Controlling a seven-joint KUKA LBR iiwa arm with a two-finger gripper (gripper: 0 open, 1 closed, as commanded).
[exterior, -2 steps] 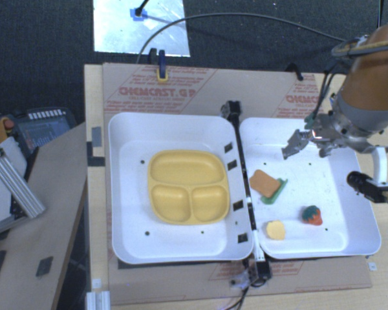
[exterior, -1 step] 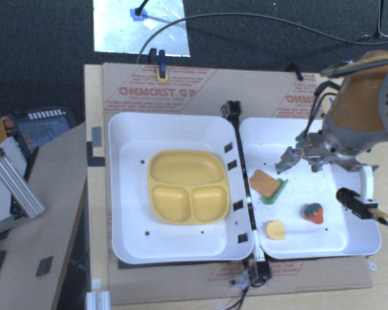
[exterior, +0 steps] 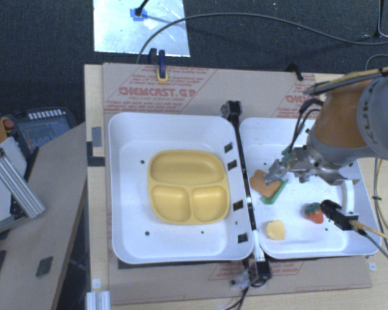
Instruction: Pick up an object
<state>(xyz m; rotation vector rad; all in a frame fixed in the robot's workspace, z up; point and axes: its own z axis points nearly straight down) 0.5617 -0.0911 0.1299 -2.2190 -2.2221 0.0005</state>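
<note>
Two white bins sit on the table (exterior: 181, 86); the gripper (exterior: 279, 170) hangs in the right bin (exterior: 262, 137), just above a flat brown toast toy (exterior: 264, 184); whether it is open, I cannot tell; the toast looks light and stiff, so pinch its thin edges

arm (exterior: 368, 118): cut off at right edge | orange toy (exterior: 314, 212): partly hidden behind black part

Two shallow white plastic bins: the left bin (exterior: 126, 173) and the right bin (exterior: 271, 137). One yellow three-compartment plastic tray (exterior: 186, 186) sits in the left. In the right, four small pieces: one tan toast-shaped slab (exterior: 264, 184), one green stick (exterior: 272, 192), one pale yellow lump (exterior: 275, 230), one red-orange chunk (exterior: 312, 212).
</note>
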